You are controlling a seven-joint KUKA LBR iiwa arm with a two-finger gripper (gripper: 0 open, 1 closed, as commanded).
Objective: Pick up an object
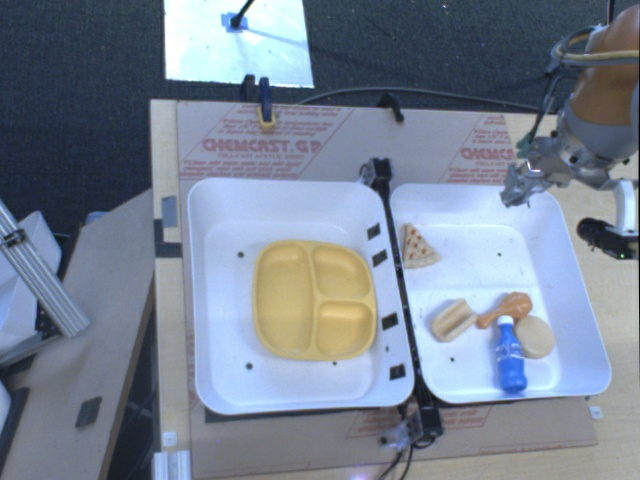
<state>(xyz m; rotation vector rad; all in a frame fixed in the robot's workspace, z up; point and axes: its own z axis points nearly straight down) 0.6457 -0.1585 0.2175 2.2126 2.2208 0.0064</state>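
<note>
- Blue bottle (511, 358) lies at the near edge of the right bin (570, 268), white cap pointing away from me.
- Round tan piece (536, 337) touches the bottle's right side; orange drumstick-shaped toy (506, 308) sits just beyond the bottle's cap.
- Tan bread-like block (452, 319) just left of the bottle.
- Yellow divided plate (312, 299) well left of the bottle, in the left bin (225, 228).
- Pizza-slice toy (418, 247) farther off, up and left of the bottle.
- Gripper (521, 187) hangs over the right bin's far rim, well beyond the bottle; nothing between its fingers, their spread I cannot tell.
</note>
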